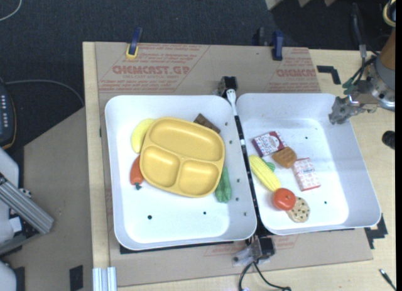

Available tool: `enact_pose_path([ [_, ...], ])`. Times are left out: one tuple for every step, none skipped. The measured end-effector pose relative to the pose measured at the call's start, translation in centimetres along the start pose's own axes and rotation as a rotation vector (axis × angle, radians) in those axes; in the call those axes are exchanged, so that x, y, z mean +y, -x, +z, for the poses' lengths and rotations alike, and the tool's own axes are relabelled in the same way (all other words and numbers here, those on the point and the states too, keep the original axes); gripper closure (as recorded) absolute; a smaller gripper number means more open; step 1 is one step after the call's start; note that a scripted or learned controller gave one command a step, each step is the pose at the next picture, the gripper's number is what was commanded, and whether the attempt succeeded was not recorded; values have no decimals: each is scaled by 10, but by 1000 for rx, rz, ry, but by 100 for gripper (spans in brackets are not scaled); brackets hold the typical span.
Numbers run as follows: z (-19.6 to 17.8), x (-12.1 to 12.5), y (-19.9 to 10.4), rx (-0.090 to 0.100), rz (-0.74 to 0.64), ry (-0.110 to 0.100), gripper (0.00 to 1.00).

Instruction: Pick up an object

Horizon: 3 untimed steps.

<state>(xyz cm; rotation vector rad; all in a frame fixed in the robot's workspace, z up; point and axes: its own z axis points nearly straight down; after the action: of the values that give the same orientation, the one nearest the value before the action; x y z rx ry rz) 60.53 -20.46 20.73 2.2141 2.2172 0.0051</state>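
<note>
Lying left of hand: corn

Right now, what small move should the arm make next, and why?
Probably move the gripper left and toward the near side, to hover over the items in the right bin. It now sits at the bin's far right corner, apart from the items; the corn, tomato and packets lie in the bin's left half.

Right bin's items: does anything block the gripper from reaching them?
Nothing visible does. The gripper hangs at the right bin's far right corner; bare white floor lies between it and the corn, tomato and packets.
</note>
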Motion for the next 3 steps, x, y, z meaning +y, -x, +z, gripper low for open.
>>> enact_pose_path([
  [-19,1,0,1,0,-4,100],
  [-9,17,-53,5,-4,-8,100],
  [-9,34,-96,4,-4,-5,100],
])
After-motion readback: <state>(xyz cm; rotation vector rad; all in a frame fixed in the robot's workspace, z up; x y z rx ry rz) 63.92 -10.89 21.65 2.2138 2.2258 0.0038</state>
